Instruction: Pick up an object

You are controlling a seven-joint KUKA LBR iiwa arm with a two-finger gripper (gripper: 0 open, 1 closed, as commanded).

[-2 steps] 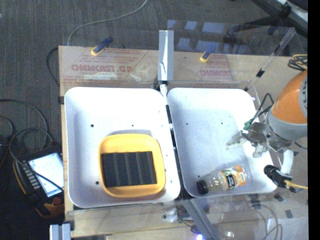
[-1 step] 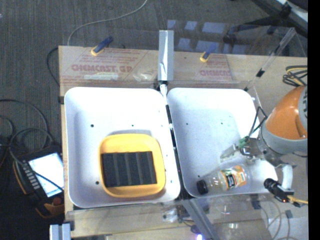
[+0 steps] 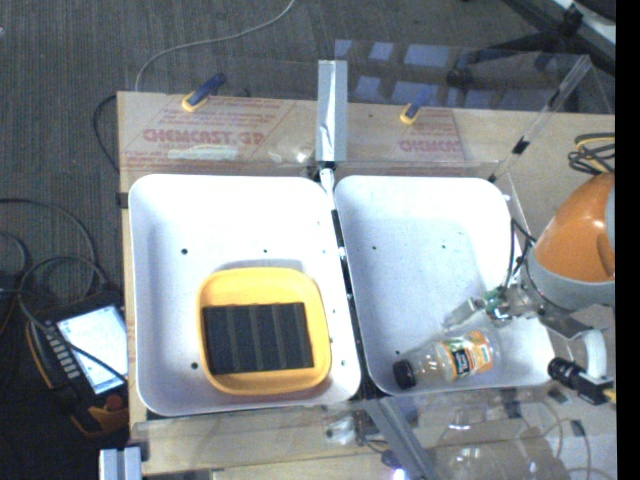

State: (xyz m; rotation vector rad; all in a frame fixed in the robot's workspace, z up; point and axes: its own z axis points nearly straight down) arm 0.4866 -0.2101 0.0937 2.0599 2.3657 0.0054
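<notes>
clear plastic bottle lying in right bin; hand grip unclear.

Lighting: even, diffuse, moderately bright overhead light; no hard-edged shadows. White bins read slightly bluish and near overexposed on their floors, with soft grey shading along the inner walls. Dark carpet at top and left falls dim (texture barely resolved). Glare: faint sheen on the clear panels behind the bench. Sharpness: soft overall, low resolution, fine print illegible. Orange arm at right edge appears blurred.
</notes>
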